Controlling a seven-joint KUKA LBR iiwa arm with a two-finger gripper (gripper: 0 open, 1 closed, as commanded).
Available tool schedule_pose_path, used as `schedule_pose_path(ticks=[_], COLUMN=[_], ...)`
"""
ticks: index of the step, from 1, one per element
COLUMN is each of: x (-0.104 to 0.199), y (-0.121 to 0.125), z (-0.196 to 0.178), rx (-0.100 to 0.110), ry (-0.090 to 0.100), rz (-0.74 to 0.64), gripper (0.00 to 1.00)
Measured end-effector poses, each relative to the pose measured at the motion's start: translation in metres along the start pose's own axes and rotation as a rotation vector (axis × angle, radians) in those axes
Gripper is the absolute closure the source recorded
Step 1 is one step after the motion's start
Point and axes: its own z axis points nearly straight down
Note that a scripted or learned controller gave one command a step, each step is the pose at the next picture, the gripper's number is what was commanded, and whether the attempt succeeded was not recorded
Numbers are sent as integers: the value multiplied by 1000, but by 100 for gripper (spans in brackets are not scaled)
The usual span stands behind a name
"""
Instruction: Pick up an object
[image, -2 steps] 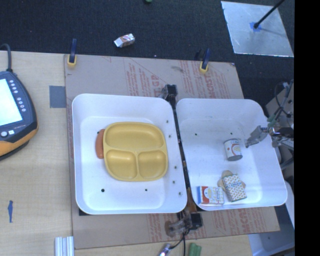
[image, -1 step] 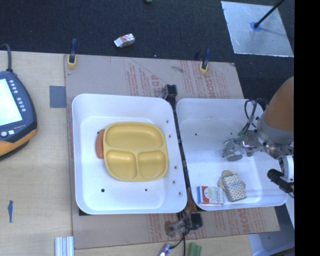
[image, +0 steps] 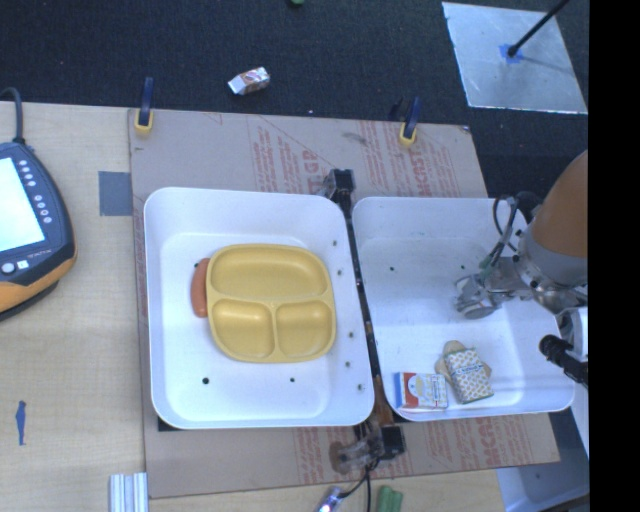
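In the right bin (image: 420, 240) my gripper (image: 478, 297) reaches in from the right, low over the bin's right half. Below it, near the front edge, lie a small tan packet (image: 467, 377) and a white carton with red and blue print (image: 422, 391), side by side. A round tan piece (image: 455, 349) peeks out just behind the packet. The gripper is above and slightly right of these, apart from them. The left bin (image: 170, 300) holds a yellow three-part tray (image: 270, 300) with an orange-red object (image: 200, 288) tucked at its left edge.
A teach pendant (image: 25, 230) lies at the left of the bench. Two clamps (image: 145, 118) (image: 408, 130) hold the cardboard at the back. A wrapped scrap (image: 249, 81) lies on the dark floor beyond. A black fitting (image: 341, 183) sits between the bins.
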Motion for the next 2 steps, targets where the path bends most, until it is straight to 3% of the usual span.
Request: schedule_pose_path(ticks=[1,2], x=[34,144], y=[45,60], z=[-2,-92], rx=[0,-2], ry=[2,6], rz=[2,5], gripper=[100,100])
